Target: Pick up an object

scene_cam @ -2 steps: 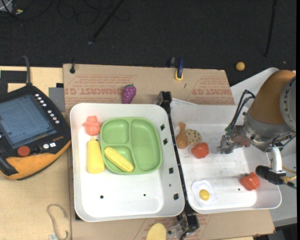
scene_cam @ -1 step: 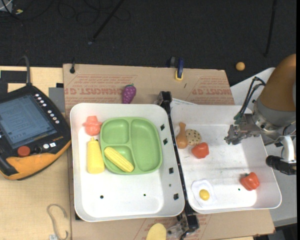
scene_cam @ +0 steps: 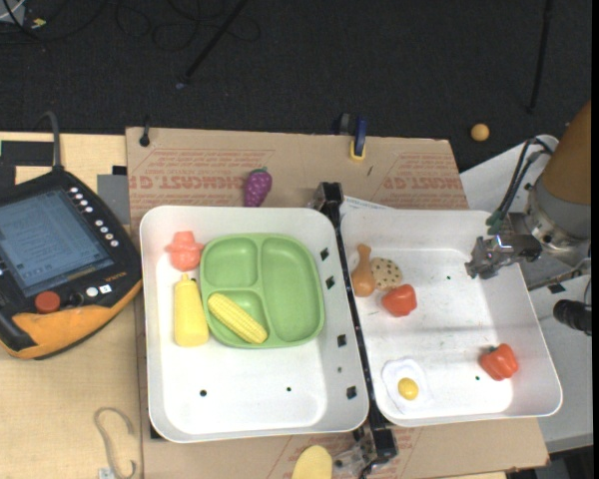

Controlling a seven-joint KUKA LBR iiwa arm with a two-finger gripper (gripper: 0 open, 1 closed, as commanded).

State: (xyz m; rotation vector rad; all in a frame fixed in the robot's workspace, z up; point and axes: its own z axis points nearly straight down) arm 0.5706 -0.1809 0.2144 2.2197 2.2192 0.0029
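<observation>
Grey arm w/ orange band reaches in from the right; its hand (scene_cam: pixel 485 259) sits over the right bin's (scene_cam: pixel 539 347) upper right edge, near the rim. Can't tell whether it's apart or together, too small and dark, and nothing shows between it.

Risks, as I judge them: the hand is well apart from every object, so a straight descent here likely closes on bare bin floor or clips the wall. Nearest candidates are the red tomato (scene_cam: pixel 400 299) and the red pepper (scene_cam: pixel 498 362), both rounded, so prob. slip out if grasped off-centre. Chicken drumstick (scene_cam: pixel 362 271) and cookie (scene_cam: pixel 385 272) lie touching, so a grab could catch both or nudge one away. Fried egg (scene_cam: pixel 407 384) is flat, hard to get under.

Containers: right bin holds drumstick, cookie, tomato, pepper, egg. Left bin (scene_cam: pixel 170 387) holds a green divided plate (scene_cam: pixel 280 297) w/ a corn cob (scene_cam: pixel 238 318) in its lower-left compartment; beside the plate, a yellow bottle (scene_cam: pixel 189 312) and a pink item (scene_cam: pixel 183 251). Purple grapes (scene_cam: pixel 258 187) lie outside on the cardboard behind.
</observation>
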